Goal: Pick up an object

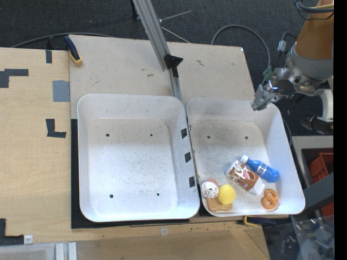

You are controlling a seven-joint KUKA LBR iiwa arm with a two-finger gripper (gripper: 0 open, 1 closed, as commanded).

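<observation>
Several small objects lie in the near corner of the right bin [271, 118]: a blue bottle [262, 170] with a white cap, a brown and white carton [243, 176], a yellow ball [226, 194] on a tan piece, a white speckled ball [210, 189] and an orange pretzel-shaped ring [269, 199]. My gripper [261, 99] hangs over the far right rim of that bin, well away from the objects, with nothing visible between its fingers.
The left bin [87, 145] stands beside the right one. A grey metal bar [154, 28] slants from the top toward the gap between the bins. A blue and yellow tool [73, 50] lies at the bench's far left corner. Cables run behind.
</observation>
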